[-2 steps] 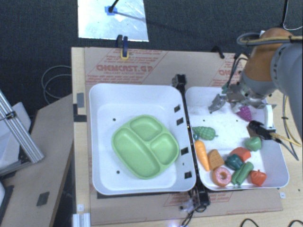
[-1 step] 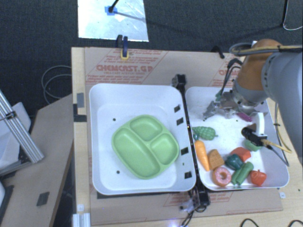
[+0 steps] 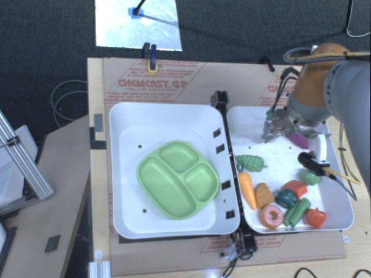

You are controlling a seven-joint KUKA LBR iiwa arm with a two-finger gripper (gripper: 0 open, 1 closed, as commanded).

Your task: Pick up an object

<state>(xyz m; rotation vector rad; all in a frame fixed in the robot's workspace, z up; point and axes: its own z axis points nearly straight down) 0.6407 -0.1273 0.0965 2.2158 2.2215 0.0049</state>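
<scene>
Purple toy (image 3: 299, 139) lies just right of the jaws (image 3: 270, 133).

arm (image 3: 342, 80) cut off at right edge, purple toy (image 3: 299, 139) partly hidden behind end effector (image 3: 272, 131)

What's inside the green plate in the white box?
Nothing lies in the green plate; its three compartments show bare. It covers the bin floor beneath it.
</scene>
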